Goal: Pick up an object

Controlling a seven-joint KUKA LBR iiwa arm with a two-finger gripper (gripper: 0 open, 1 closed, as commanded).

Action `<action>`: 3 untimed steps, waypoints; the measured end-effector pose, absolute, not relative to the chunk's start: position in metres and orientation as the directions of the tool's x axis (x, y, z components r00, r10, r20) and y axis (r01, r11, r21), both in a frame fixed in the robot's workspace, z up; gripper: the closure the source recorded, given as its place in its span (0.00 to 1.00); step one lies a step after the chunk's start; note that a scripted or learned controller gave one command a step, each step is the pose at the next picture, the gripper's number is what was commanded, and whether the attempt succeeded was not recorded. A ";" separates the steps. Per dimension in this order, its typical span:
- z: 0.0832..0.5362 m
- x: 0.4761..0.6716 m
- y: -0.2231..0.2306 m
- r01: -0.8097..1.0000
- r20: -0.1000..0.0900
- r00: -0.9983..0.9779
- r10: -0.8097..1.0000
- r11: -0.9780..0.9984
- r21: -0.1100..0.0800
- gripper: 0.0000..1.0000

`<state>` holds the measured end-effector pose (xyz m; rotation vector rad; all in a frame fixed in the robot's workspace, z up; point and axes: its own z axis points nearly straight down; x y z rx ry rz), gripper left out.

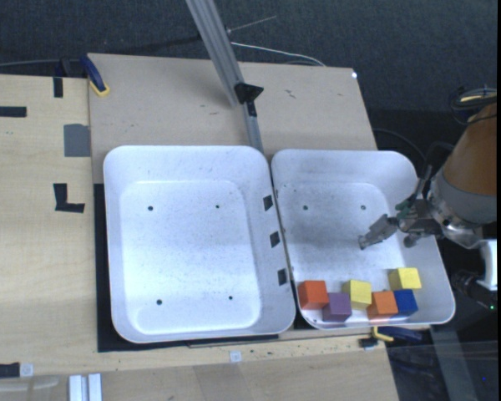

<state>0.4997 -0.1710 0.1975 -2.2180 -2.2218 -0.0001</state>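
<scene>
Above the right white plastic bin (pixel 334 174) at three o'clock, our gripper (pixel 376 236) hangs with nothing visibly held, its spread unclear; small coloured cubes (pixel 359 297) lie at six o'clock, none picked yet.

We list, on the tan bench (pixel 317 107): a slanted metal pole (pixel 213 32) ending in a black clamp (pixel 248 93); a blue-and-yellow clip (pixel 96 77) at the far left corner; black tape marks (pixel 64 197) and a grey patch (pixel 77 139) leftward; thin cables (pixel 284 54) beyond
</scene>
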 end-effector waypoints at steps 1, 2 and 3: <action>0.122 0.572 -0.155 1.000 0.000 -0.005 1.000 0.005 -0.004 0.00; 0.090 0.628 -0.086 1.000 0.003 -0.009 1.000 0.009 -0.002 0.00; 0.233 0.618 -0.078 1.000 -0.001 -0.002 1.000 0.002 0.007 0.00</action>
